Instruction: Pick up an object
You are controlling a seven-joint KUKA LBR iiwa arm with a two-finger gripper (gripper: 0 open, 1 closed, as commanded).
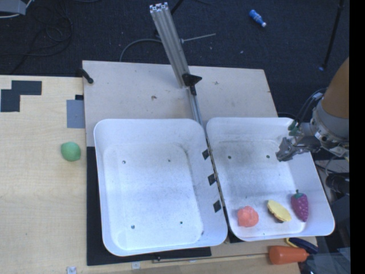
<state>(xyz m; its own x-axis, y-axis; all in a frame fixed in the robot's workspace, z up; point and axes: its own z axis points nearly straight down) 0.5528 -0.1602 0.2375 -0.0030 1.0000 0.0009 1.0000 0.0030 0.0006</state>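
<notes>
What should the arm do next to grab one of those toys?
Probably move toward the bin's near edge and lower: the gripper hovers by the right bin's far right side, while the purple toy, yellow toy and pink toy lie along the near edge.

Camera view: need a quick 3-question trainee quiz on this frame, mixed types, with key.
1. True or false: the purple toy lies in the left bin.
2. How many toys lie along the right bin's near edge? A) one B) three C) five
3. What lies on the wooden bench outside the bins, at the view's left?

Key: 1. False, right bin. 2. B: orange-pink toy, yellow toy, purple toy. 3. Green ball.

The pincer hovers over the right bin.
</notes>
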